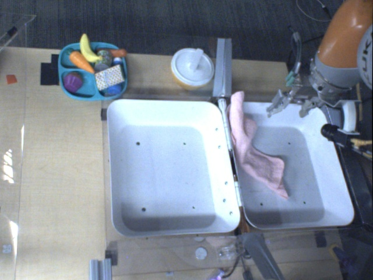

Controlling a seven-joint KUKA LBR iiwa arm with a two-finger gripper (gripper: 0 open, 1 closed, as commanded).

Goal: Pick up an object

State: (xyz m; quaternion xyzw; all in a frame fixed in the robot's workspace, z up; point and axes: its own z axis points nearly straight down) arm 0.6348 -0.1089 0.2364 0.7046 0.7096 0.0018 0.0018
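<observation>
Left bin: white, shallow, beside right bin.
Right bin: white, holds cloth.
Arm: grey, orange band, above right bin's far edge.
Pink cloth: crumpled, draped over right bin's left wall onto floor.
Gripper: fingers spread apart, gripping nothing, well apart from cloth.
Blue tray: toy food, far left.
White lidded bowl: behind bins.

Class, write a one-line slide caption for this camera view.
Pincer hovers above right bin's far edge; pink cloth drapes over its left rim.
</observation>
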